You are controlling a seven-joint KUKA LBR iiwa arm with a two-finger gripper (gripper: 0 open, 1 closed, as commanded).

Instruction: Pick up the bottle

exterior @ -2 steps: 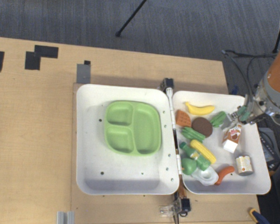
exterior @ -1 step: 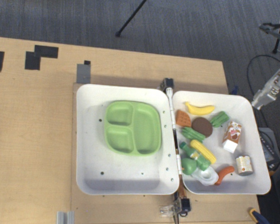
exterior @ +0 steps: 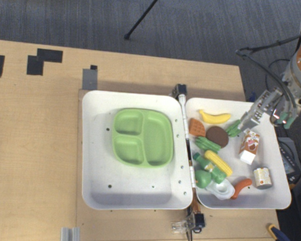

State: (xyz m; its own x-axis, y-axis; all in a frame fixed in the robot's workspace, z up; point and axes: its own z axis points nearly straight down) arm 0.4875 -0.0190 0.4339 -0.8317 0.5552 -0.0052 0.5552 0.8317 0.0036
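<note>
Closest to the lens among the clutter, the green bottle [exterior: 204, 177] lies on its side in the front-left part of the right bin [exterior: 267, 205], close to the wall shared with the left bin [exterior: 94, 190]. It is my best reading of the pile, since several green pieces crowd that spot. Its long axis seems to run from the divider toward the front right, ending in a pale, whitish part, and a yellow corn cob [exterior: 218, 164] lies just behind it, touching or nearly so. A red pepper [exterior: 241, 185] sits just beside the pale end. The gripper [exterior: 247, 120] hangs over the back-right part of the same bin, near a milk carton [exterior: 250, 146] and just to the right of a banana [exterior: 214, 116]. Whether the jaws stand open or closed cannot be told at this size, and nothing can be seen held in them. The bottle therefore lies well apart from the jaws, toward the front and left of them, with the corn cob and a brown disc [exterior: 217, 136] in between. I judge the coming move to be a diagonal carry across the bin, then a turn to close across the bottle's narrow width.
</note>
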